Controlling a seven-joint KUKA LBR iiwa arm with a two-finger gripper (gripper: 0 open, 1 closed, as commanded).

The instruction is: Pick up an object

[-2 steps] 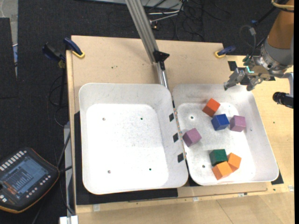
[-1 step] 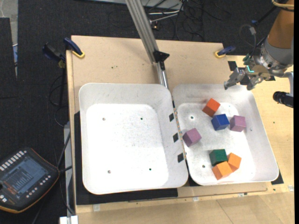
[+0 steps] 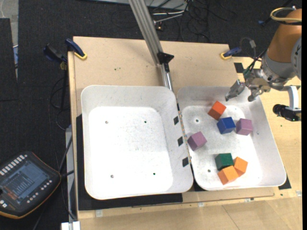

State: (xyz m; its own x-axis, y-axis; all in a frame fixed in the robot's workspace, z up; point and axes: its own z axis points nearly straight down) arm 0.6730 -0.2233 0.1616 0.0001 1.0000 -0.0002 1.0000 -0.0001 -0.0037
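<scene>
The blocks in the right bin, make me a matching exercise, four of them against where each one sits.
Things:
1. blue wooden cube
2. green wooden cube
3. orange wooden cube nearest the gripper
4. purple wooden cube by the bins' shared edge

Places:
A. alone, left side of the bin
B. between an orange and a purple cube
C. topmost in the bin
D. touching two orange blocks, low in the bin

Pairs: 1-B, 2-D, 3-C, 4-A

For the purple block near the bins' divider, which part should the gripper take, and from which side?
Probably from straight above, closing on two opposite flat side faces of the purple block. It stands alone, apart from the other blocks, rotated slightly, so the gripper should turn to match its faces. The white bin wall rules out a low sideways approach.
</scene>
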